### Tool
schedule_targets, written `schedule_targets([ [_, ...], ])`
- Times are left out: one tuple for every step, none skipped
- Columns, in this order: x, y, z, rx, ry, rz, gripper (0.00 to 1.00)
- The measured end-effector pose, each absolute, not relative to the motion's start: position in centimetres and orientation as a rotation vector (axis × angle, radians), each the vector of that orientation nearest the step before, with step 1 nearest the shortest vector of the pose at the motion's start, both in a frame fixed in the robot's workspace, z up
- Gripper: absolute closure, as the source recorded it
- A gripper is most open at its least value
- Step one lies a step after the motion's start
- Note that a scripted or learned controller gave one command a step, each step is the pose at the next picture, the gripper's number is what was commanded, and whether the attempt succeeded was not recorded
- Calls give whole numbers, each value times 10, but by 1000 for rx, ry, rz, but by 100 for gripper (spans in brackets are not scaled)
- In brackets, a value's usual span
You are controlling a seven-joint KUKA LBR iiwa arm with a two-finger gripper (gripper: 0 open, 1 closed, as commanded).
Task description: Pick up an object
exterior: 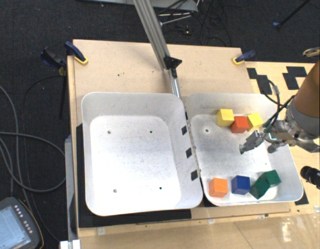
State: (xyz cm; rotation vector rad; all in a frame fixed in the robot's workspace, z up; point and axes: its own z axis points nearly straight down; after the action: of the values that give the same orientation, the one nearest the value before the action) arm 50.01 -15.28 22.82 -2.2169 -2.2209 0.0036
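End effector (258, 141) is seen over the right bin (201, 180), hanging above bare floor between two groups of blocks, with nothing held between its fingers; whether those fingers are spread or closed cannot be told from this slanted view.

At the far side of the bin, three blocks are packed touching in a row: a yellow block (225, 117), a red block (240, 124) and a second yellow block (254, 120). Along the near wall an orange block (218, 187), a blue block (241, 184) and two green blocks (266, 184) are lined up.

No block has yet been picked. The far row lies just beside the tool, but its tight packing leaves little room for a finger. The orange block, apart from its neighbour, is probably the easier target. A descent should be centred squarely over one block, with the fingers aligned across its free faces and kept off the bin wall. The left bin (92, 154) and the counter (123, 66) need not be touched.
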Motion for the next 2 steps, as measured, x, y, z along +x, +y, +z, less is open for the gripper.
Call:
schedule_targets([
  [501,-153,230,-2222,-2221,0,0],
  [500,-142,179,-2218,-2217,4,0],
])
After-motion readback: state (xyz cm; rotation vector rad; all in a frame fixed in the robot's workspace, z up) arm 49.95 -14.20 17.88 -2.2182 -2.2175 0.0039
